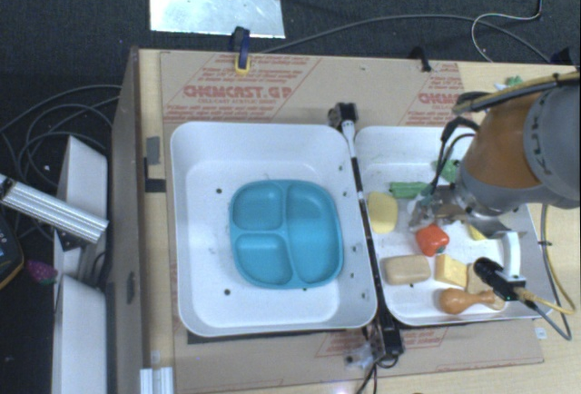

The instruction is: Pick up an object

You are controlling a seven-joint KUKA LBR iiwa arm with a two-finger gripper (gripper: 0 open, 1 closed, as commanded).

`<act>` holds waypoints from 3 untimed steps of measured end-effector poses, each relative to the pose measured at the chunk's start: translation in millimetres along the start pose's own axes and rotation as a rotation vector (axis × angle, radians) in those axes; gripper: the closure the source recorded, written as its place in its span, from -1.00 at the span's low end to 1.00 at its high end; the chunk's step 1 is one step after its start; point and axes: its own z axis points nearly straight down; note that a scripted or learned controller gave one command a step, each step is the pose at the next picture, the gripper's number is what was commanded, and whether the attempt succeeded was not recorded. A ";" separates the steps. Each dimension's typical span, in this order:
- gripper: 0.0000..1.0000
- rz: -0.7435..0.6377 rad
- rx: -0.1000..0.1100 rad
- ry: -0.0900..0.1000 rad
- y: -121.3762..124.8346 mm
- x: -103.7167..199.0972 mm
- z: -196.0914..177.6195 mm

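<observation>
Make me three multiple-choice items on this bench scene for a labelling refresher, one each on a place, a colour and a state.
1. Where does the divided plate lie?
A. in the left bin
B. in the right bin
C. on the floor

2. What colour is the divided plate?
A. red
B. blue
C. yellow

3. How does the gripper stand to the red object?
A. it carries it over the left bin
B. it hovers just above it in the right bin
C. it presses it against the plate

Answers: 1 A, the plate sits in the left bin. 2 B, it is light blue. 3 B, the gripper sits over the right bin just above the red object, which lies on the bin floor.
</observation>
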 end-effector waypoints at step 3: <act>-1.00 0.002 0.003 -0.001 -41.7 20.0 -39.0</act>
